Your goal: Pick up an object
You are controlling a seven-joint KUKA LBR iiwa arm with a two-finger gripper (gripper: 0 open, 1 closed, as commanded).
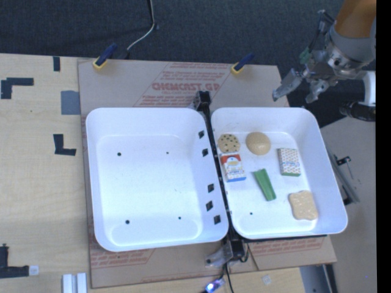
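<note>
Six small items are held in the right bin [305,122].
The gripper [299,85] is seen open, raised beyond the bin's far corner.

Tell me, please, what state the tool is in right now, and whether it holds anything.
Tool: open, holding nothing, raised beyond the far right corner of the right bin.
</note>
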